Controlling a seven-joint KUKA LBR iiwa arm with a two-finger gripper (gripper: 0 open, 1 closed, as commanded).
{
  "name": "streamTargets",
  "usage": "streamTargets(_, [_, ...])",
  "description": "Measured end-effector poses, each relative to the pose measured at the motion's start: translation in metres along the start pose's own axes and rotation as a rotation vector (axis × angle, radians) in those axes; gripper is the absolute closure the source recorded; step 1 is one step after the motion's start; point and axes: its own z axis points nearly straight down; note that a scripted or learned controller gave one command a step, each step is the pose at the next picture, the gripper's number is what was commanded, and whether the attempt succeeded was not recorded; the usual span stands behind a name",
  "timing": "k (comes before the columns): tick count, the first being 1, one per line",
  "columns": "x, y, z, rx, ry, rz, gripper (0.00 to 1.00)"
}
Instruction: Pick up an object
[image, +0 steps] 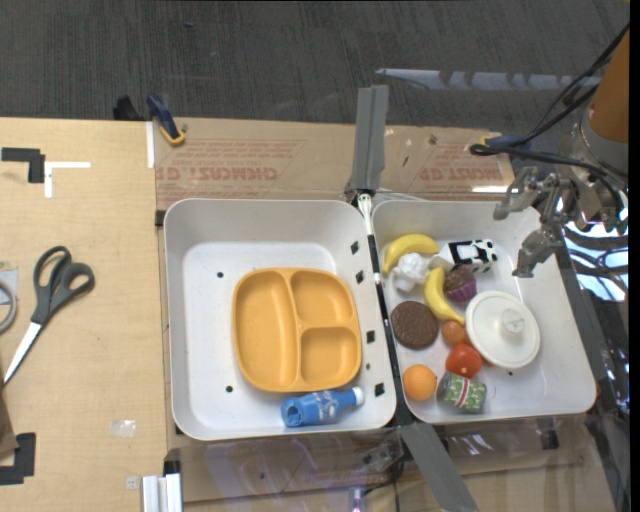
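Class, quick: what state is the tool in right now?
Tool: above the right bin's far corner, holding nothing; open or shut cannot be told.

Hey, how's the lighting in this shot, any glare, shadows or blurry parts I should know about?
Camera view: even, bright light; the white bins look a little washed out but show no hard glare. Soft shadows sit under the orange tray and blue bottle. The gripper area at right is cluttered with cables and slightly soft, with bluish reflections beside it. The bin contents are sharp.
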Motion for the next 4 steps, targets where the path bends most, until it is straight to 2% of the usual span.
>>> streamTargets(1, [0.014, 0.033, 0.175, 0.002, -0.014, 0.075, 0.00])
streamTargets(2, [0.015, 0.049, 0.182, 0.004, -0.031, 0.137, 0.00])
streamTargets(3, [0.010, 0.050, 0.183, 0.004, -0.027, 0.156, 0.00])
streamTargets(4, [0.012, 0.049, 0.184, 0.000, -0.025, 0.316, 0.00])
